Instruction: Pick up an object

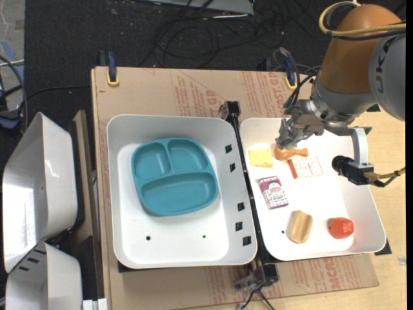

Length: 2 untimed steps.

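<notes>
Low, fingers (pixel 286 142) at orange toy (pixel 292 153)

An orange, curved toy (pixel 292 153) lies flat in the right bin (pixel 368 205), just beside a yellow block (pixel 261 156).

Two white bins (pixel 129 173) — one teal divided plate (pixel 174 175), six small items (pixel 299 227) in the right bin.

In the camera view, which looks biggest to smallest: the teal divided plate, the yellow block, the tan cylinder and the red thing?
1. Teal divided plate, by far the largest.
2. Tan cylinder.
3. Yellow block and red thing: too alike in apparent size to rank; the cylinder is only slightly bigger than either.
</notes>
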Motion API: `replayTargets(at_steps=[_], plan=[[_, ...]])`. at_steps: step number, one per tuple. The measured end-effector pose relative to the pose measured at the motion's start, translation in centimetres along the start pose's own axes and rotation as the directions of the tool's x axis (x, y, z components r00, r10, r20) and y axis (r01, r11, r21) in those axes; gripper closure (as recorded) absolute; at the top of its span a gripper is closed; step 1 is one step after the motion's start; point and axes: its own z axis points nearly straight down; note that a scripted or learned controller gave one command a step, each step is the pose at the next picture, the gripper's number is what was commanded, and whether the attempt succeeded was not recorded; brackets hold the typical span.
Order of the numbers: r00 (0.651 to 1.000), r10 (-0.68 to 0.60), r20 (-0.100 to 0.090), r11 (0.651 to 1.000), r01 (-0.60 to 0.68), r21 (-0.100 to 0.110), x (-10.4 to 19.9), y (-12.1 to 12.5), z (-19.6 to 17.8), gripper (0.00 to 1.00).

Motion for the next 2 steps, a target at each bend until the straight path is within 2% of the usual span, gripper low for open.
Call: replayTargets(at_steps=[1, 2], plan=[[1.000, -0.002, -0.001, 1.000, 0.002, -0.002, 5.9, 0.1, -0.4, 1.00], [1.000, -0.002, 0.000, 1.000, 0.002, -0.001, 11.5, 1.0, 1.1, 1.00]])
